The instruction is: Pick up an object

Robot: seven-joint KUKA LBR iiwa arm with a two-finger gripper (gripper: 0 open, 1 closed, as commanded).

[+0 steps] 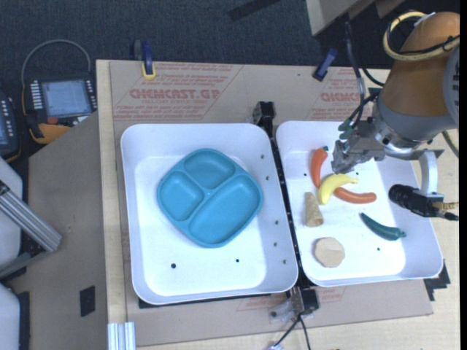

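The right bin point(419, 257) holds several toy foods. A yellow banana point(333, 186) lies near its middle, with an orange-red sausage point(355, 195) just to its right. An orange carrot point(317, 166) stands at the banana's upper left. A tan wedge point(313, 210) and a round tan biscuit point(329, 252) lie lower down, and a dark teal pepper point(381, 227) sits at the lower right. My gripper point(347, 162) hangs low over the banana's upper end, between the carrot and the sausage. Nothing is seen held in it.
The left bin point(146, 261) bears a blue divided plate point(209, 196) in its middle. A black clamp point(264, 112) sits at the top of the wall between the bins. The arm's orange band point(423, 57) rises over the right bin's far right corner.
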